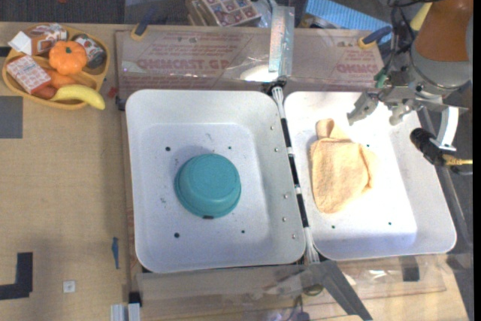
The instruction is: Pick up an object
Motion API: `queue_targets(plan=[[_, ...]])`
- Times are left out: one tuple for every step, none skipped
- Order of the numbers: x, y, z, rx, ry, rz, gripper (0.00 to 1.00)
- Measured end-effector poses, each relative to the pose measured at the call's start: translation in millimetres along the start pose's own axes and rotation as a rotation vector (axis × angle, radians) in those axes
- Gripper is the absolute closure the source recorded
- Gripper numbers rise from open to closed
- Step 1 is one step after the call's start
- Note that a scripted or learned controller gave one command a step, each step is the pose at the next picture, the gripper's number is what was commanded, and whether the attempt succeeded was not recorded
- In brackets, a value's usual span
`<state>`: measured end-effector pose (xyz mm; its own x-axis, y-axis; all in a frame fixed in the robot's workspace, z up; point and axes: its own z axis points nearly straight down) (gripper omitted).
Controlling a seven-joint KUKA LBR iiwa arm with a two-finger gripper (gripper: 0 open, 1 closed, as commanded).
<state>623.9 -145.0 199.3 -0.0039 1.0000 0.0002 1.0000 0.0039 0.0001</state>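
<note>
Gripper (382, 107) hangs open and empty near the right bin's (432, 237) back edge; cloth (340, 175) lies just front-left, lengthwise front-to-back.

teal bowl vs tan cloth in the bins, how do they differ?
The round teal plastic bowl sits upside down in the left white bin; the tan terry cloth lies flat and rumpled in the right white bin. Bowl is rigid and domed, cloth soft and irregular. Neither is held; each is alone in its bin.

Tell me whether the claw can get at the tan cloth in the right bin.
Probably yes. The tan cloth lies flat and uncovered in the right bin, and the claw hangs just above its far end.
</note>
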Motion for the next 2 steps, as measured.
queue_targets(plan=[[-53.0,17.9,23.8,-0.003,-0.003,-0.007,0.0],[-56.5,-47.5,97.2,-0.002,-0.001,-0.287,0.0]])
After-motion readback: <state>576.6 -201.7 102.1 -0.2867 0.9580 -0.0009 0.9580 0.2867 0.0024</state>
